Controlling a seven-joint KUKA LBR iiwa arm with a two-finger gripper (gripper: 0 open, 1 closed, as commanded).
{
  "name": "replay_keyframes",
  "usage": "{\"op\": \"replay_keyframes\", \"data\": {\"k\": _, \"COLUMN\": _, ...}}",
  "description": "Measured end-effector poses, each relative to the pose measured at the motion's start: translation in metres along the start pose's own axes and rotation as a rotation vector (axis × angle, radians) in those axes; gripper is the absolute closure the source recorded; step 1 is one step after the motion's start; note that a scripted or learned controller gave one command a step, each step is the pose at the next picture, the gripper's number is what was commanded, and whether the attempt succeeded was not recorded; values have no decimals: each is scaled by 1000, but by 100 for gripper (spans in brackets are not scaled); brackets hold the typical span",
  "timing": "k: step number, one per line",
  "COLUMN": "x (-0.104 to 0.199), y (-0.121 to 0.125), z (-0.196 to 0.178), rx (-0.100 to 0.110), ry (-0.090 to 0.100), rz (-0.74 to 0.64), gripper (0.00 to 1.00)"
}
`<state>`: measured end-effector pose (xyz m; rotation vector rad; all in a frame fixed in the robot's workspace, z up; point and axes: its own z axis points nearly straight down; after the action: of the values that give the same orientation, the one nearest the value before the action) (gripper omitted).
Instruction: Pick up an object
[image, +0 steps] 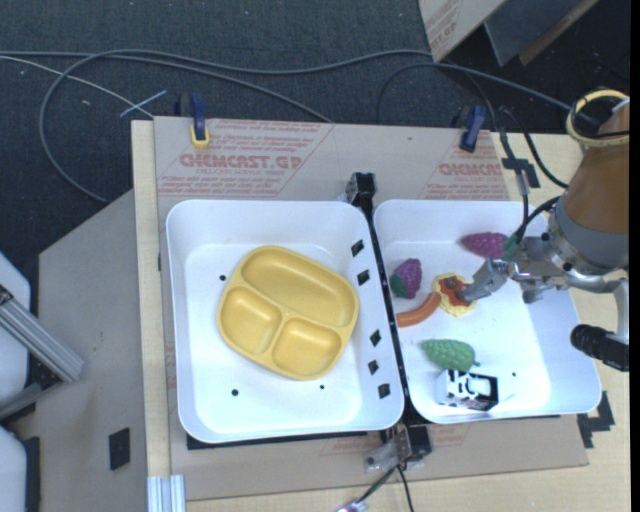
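Note:
My gripper (478, 284) reaches into the right bin (560, 340) from the right, and its tip sits at the right edge of a small yellow and red object (452, 294). Just left of that lies an orange curved piece (420, 311). A purple and green toy (406, 277) rests near the bin's left wall. At the back, close behind the gripper, there is a purple bunch (485, 243). A green lumpy object (447, 352) and a black and white item (470, 388) sit toward the front.
The left bin (200, 330) holds a yellow divided plate (288, 311). A black divider with clips (375, 300) runs between the bins. The arm's orange band (603, 180) stands over the right bin's far right edge. Cables cross the floor behind the bench.

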<state>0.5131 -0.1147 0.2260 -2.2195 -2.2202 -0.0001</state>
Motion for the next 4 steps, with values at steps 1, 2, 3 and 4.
{"op": "replay_keyframes", "data": {"k": 1, "x": 6, "y": 8, "z": 56, "rx": 6, "ry": 1, "rz": 0, "gripper": 0}}
{"op": "replay_keyframes", "data": {"k": 2, "x": 6, "y": 0, "z": 117, "rx": 7, "ry": 2, "rz": 1, "gripper": 0}}
{"op": "replay_keyframes", "data": {"k": 3, "x": 6, "y": -1, "z": 143, "rx": 4, "ry": 1, "rz": 1, "gripper": 0}}
{"op": "replay_keyframes", "data": {"k": 4, "x": 6, "y": 0, "z": 131, "rx": 0, "ry": 1, "rz": 2, "gripper": 100}}
